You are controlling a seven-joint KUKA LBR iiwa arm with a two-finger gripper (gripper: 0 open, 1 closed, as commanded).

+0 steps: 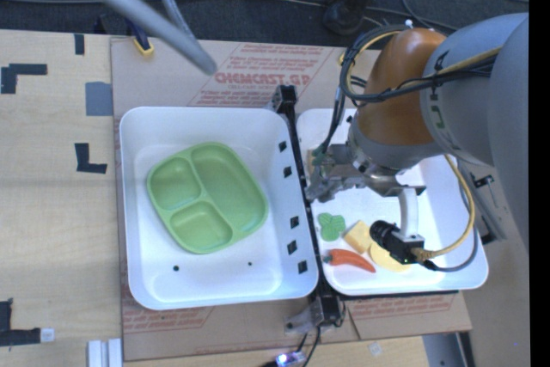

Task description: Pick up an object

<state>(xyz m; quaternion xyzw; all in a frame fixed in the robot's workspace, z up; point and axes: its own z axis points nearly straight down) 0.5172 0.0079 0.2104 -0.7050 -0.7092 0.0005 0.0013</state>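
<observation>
Arm over the right bin (464, 275); jaws (331, 185) near its 9 o'clock wall, their opening cannot be told. Green piece (332, 226), yellow piece (356, 236) and red piece (352, 260) lie toward 6 o'clock. Left bin (142, 133) carries a green divided plate (206, 198).

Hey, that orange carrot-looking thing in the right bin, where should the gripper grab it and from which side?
Grip the orange carrot-shaped piece across its middle, coming straight down from above. It lies flat and long, running roughly left to right, so the fingers would likely close best across its narrow width. The yellow piece sits close behind it and the bin's front wall close ahead, leaving little room.
</observation>
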